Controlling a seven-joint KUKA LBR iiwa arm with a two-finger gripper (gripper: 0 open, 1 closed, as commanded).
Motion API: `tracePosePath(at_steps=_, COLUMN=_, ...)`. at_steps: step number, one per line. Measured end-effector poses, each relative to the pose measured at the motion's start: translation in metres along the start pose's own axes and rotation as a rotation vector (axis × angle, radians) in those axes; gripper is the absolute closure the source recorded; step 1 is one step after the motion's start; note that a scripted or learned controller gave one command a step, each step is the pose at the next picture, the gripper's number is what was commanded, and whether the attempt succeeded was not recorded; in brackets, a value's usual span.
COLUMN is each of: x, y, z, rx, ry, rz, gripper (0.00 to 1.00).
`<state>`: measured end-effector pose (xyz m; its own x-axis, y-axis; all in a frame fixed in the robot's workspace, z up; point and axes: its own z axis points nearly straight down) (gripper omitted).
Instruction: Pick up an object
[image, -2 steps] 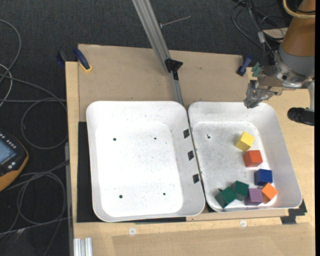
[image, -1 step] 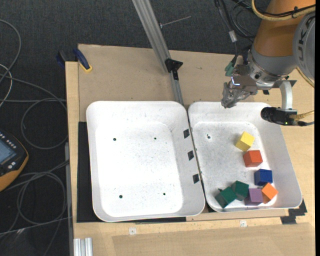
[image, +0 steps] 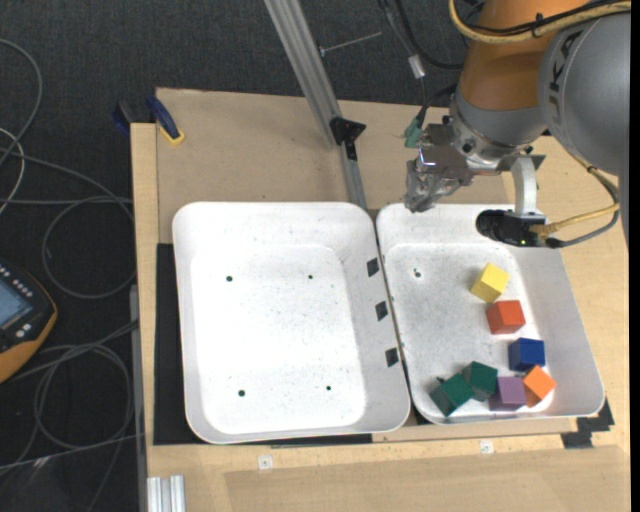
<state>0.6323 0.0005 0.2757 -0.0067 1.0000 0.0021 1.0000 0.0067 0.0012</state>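
**A:** Logging surroundings first. Two white bins sit side by side on the bench (image: 250, 140): left bin (image: 200, 230) and right bin (image: 570, 310). What stands close to the gripper?

**B:** A slanted metal strut (image: 318, 90) runs down from the far side and ends by the gap between the bins, just left of the gripper (image: 415, 200). Three small black clips (image: 379, 310) sit along the shared rims. A blue-and-yellow tool (image: 165, 120) lies at the bench's far left corner. Loose cables (image: 60, 200) trail over the dark floor to the left.

**A:** And the blocks?

**B:** All are in the right bin, toward its right side. The yellow block (image: 490, 282) is farthest, with the red block (image: 505, 316) just beside it on the near side, then the blue block (image: 527, 352). Along the near wall the orange block (image: 539, 383) touches the purple block (image: 511, 390). Left of those are the right green block (image: 482, 378) and the left green block (image: 455, 393).

**A:** Anything hard to read?

**B:** I cannot tell whether the green pair overlap or merely touch. An orange-cased handset (image: 20, 315) is cut off by the left edge. The arm (image: 600, 70) is cut off at the top and right. The gripper is blurred, and I cannot tell whether it is wide or narrow.

**A:** Pose?

**B:** The arm reaches in from the far right, with the orange band (image: 500, 70) above the wrist. The gripper points down over the right bin's far left corner, about at the rim. It is well apart from every block. Its height over the rim cannot be judged.
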Motion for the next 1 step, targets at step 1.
tracePosePath(at_steps=1, x=0.0473, y=0.0086, z=0.0249, rx=0.005, ry=-0.001, rz=0.001, gripper=1.00)
